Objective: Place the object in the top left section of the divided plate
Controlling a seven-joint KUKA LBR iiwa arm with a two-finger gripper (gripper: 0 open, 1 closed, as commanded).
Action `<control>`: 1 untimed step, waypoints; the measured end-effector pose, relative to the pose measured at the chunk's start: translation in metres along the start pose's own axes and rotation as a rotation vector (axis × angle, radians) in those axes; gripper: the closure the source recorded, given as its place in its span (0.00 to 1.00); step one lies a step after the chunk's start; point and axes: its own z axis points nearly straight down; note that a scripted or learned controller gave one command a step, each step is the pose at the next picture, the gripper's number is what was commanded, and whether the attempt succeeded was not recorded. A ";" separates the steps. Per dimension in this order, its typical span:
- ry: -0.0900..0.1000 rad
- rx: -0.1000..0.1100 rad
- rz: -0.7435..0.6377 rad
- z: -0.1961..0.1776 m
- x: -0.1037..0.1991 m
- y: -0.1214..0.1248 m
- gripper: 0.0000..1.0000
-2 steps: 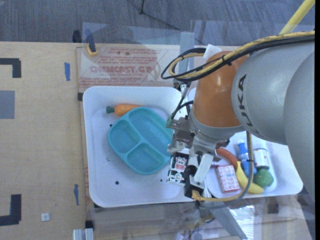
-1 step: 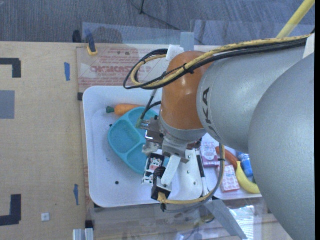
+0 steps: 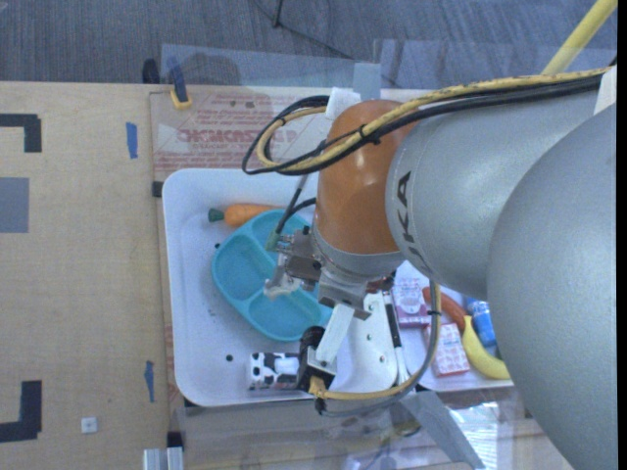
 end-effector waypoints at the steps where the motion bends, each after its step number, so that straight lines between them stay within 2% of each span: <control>1: 0.000 -0.002 -0.228 -0.090 -0.013 0.020 0.00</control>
